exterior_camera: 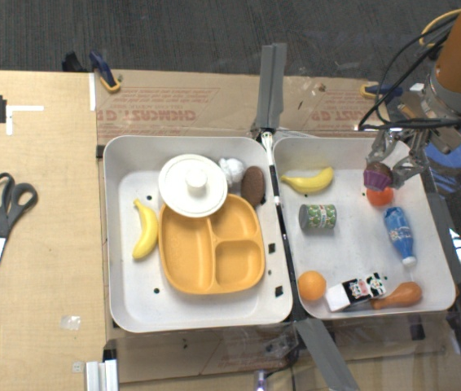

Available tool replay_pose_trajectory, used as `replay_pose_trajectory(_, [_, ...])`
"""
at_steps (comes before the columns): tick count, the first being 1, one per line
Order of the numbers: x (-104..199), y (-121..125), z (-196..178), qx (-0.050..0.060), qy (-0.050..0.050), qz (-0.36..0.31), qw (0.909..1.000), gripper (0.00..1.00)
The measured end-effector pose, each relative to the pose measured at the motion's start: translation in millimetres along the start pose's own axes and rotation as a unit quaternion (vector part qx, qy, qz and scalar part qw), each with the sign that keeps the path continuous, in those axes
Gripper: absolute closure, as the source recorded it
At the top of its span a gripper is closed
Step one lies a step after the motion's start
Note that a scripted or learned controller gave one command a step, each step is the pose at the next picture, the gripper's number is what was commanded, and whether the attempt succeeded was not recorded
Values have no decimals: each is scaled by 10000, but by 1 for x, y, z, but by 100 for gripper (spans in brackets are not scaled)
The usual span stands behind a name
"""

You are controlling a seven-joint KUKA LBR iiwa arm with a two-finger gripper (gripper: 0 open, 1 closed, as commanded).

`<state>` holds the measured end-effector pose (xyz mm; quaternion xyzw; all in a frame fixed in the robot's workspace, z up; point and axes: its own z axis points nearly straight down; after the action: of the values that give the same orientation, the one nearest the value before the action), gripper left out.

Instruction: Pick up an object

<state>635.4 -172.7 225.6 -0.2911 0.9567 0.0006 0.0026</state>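
Reaching into the right bin, a robot gripper hangs over a purple and red object

Hovering at the upper right corner of the right bin (438, 243), the gripper (393, 160) of the grey arm with its orange band sits directly above a small purple and red object (377, 184). Metal fingers (384, 147) frame the top of that object, but from this slanted angle one cannot tell whether they pinch it, stand spread around it, or merely hang over it. The object lies near the bin's far wall, just above a blue bottle (399, 233).

Elsewhere in the same bin, a banana (309, 181) rests near the divider, with a green can (318, 217) lying on its side just below it. An orange (312, 286) sits at the near edge, beside a black and white box (357, 291) that touches an orange drumstick-shaped toy (400, 296).

The left bin (125, 292) holds a yellow divided tray (212, 253), a round white lid (193, 186) overlapping the tray's upper edge, a second banana (145, 229) to the tray's left, and a brown object (252, 185) near the divider with a small silvery item (232, 169) beside it.

Scissors (4, 210) lie on the wooden bench (43, 300), well apart from both bins.
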Motion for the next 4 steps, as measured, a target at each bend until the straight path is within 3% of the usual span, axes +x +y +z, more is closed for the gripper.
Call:
replay_pose_trajectory(1, [16,32,99,-17,18,-1474,9891,100])
replay_pose_trajectory(2, [32,69,20,-15,9,-1880,9822,100])
replay_pose_trajectory(4, [28,69,6,-33,-20,-1837,9830,100])
